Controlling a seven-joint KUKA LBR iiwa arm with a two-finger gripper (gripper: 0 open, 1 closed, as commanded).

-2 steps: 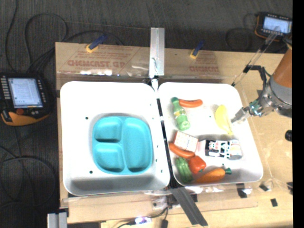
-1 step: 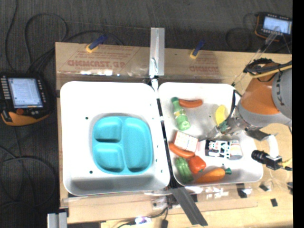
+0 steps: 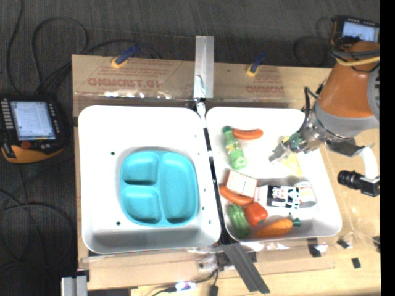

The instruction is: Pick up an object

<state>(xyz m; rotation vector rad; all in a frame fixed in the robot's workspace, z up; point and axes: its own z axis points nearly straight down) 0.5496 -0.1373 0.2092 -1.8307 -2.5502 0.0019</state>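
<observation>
Gripper (image 3: 285, 150) hovers over right bin (image 3: 321, 224), above the carton (image 3: 285, 195); whether its fingers grasp anything, I cannot tell.

Lighting was even and diffuse from overhead, moderately bright. The two shallow white plastic bins (image 3: 142, 119) ran near overexposed, with wall detail washed out. Soft shadow sat inside the left bin's near wall. The dark carpet floor (image 3: 37, 54) stayed dim. Overall focus was soft and grainy; the small glowing screen (image 3: 360, 31) at the top right corner was blown out.
</observation>
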